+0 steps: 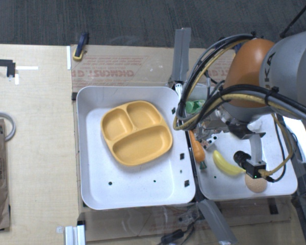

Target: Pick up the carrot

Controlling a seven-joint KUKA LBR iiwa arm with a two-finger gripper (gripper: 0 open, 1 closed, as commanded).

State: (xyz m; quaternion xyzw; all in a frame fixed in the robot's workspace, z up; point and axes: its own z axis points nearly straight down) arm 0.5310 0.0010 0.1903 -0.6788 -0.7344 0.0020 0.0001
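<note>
carrot (197, 148) lay along right bin's (280, 190) left wall, upper end under cables (204, 103) | arm (275, 70) hung over that bin, hiding gripper; claw state could not be told | banana (225, 165) just right of carrot, green item (195, 106) above | yellow divided plate (136, 132) in left bin (92, 188) | cardboard (117, 69) print reversed, unreadable

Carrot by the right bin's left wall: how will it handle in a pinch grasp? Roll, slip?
The carrot looks tapered and rounded, so it may roll or squirt out of a pinch. It lies against the right bin's left wall, which probably limits finger room there. It looks rigid, so it should lift without sagging. The banana nearby could get nudged.
</note>
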